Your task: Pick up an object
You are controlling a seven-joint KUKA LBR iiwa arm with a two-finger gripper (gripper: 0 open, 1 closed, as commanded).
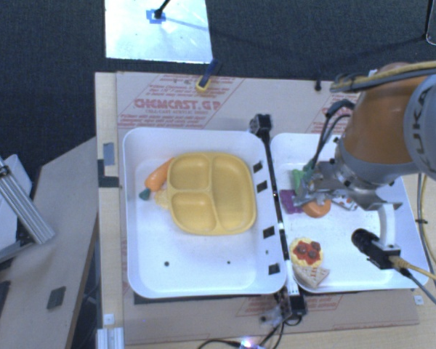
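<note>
The gripper (305, 195) is down in the right bin (349, 271) by its left wall, over a purple toy (291, 205) and an orange one (318, 209); can't tell how the fingers are set. A pizza slice toy (308, 262) lies near that bin's front-left corner, tip pointing at the front edge. In the left bin (152, 267), a yellow divided plate (207, 193) sits mid-bin with a carrot (157, 176) slanting along its left edge.

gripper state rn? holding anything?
Tool: cannot tell. It sits low in the right bin over the purple and orange toys; no grasp visible.
</note>
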